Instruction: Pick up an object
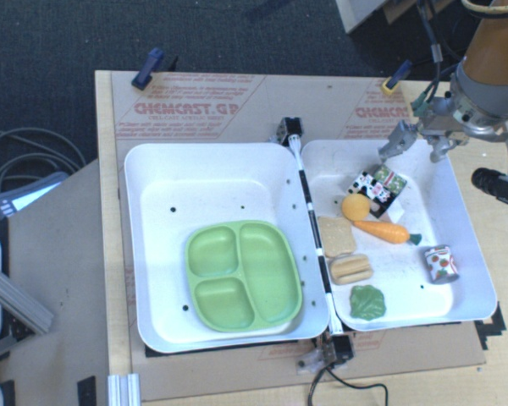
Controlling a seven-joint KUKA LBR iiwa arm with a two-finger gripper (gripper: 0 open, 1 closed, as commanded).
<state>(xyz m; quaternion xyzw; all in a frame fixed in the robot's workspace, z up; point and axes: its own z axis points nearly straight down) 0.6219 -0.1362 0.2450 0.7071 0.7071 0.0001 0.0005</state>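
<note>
Camera view: slanted look down on a tabletop (237, 100) covered by a printed brown sheet, two white bins side by side at centre frame.

Left bin (152, 184): a green tray (241, 275) with three compartments, lying flat in the lower middle, tilted slightly against the bin's edges.

Right bin (466, 227): a cluster of small things. In the upper middle, a black-and-white patterned packet (378, 186), with a yellow ball (355, 206) touching its lower left. Just below, an orange carrot (383, 230) lying slantwise, green tip toward the right. Left of the carrot, a flat tan slice (337, 236) against the divider between the bins; right under it, a small bun (350, 268). At the bottom, a green leafy lump (368, 302). Well apart at the right, a small can (440, 264) with a red and white label, lying on its side.

Arm entering from the upper right of the frame, orange band above the wrist. Tool (422, 141) poised over the upper right corner of the right bin, two grey fingers (395, 143) spread apart, holding nothing. Nearest thing: the packet, below and left of the fingers, apart from them.

Blue clamps (147, 68) at the upper corners of the sheet; cables at far left.
</note>
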